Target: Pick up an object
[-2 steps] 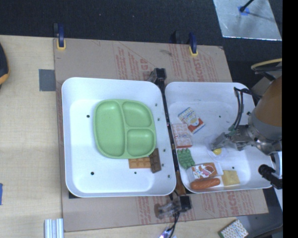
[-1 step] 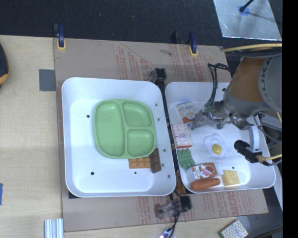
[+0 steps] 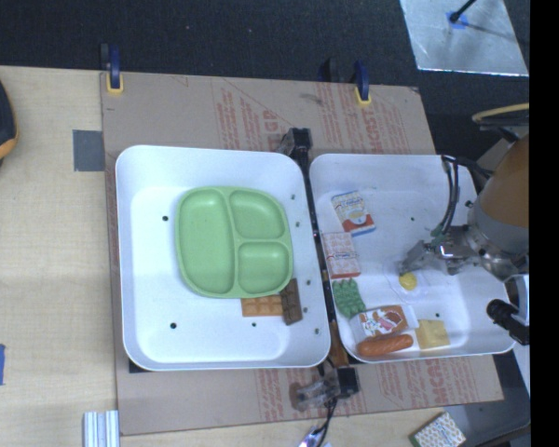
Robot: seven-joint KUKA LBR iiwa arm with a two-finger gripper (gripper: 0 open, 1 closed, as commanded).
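Note:
The right bin (image 3: 391, 170) holds several small toy foods. A white carton with a red and blue label (image 3: 352, 211) lies at its upper left, with a pale packet (image 3: 340, 254) below it. A green piece (image 3: 347, 297), a red and white pack (image 3: 384, 322), a sausage (image 3: 384, 345) and a pale yellow block (image 3: 434, 334) lie along the near side. A small yellow piece (image 3: 407, 282) sits in the middle. My gripper (image 3: 419, 258) reaches in from the right, low over the bin, just above and right of that yellow piece.
The left bin (image 3: 144, 250) holds a green divided plate (image 3: 234, 241), with an orange waffle piece (image 3: 261, 306) and a brown piece (image 3: 291, 301) at its near edge. Clamps (image 3: 361, 84) pin the cardboard at the back. A black cable (image 3: 450, 189) loops beside the arm.

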